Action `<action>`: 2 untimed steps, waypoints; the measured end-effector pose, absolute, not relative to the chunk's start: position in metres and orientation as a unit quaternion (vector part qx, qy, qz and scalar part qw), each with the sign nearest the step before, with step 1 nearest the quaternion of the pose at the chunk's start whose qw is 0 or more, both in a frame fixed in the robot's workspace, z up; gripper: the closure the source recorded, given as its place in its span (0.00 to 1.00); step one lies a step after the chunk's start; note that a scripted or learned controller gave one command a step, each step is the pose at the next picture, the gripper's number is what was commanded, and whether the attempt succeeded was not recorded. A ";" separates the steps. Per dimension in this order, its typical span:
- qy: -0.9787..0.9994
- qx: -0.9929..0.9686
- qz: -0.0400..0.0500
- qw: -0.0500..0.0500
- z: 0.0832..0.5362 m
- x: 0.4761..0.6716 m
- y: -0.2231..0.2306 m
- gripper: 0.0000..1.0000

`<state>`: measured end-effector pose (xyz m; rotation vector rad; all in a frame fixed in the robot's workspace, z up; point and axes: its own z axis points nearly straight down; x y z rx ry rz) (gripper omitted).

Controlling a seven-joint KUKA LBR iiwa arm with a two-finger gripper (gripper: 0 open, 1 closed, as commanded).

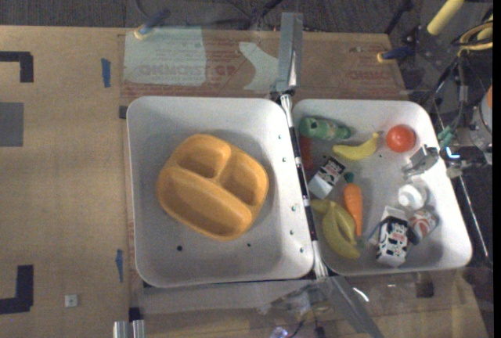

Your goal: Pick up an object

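The pincer (423, 160) is seen low over the right bin (450, 250), near its right wall, beside the orange ball (400, 138); whether it is clenched cannot be told. An orange divided plate (212, 185) is seen in the left bin (149, 250)

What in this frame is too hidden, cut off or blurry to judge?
- Claw, camera view: small and blurred; open or shut unclear.
- Arm: cut off by right edge.
- Red item: partly behind the bin wall.
- Milk carton print: too small to read.
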<state>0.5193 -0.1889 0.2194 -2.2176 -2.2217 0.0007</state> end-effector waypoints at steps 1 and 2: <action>-0.713 -0.701 -0.002 -0.003 0.086 0.514 -0.187 0.00; -0.766 -0.643 -0.001 -0.004 0.087 0.542 -0.135 0.00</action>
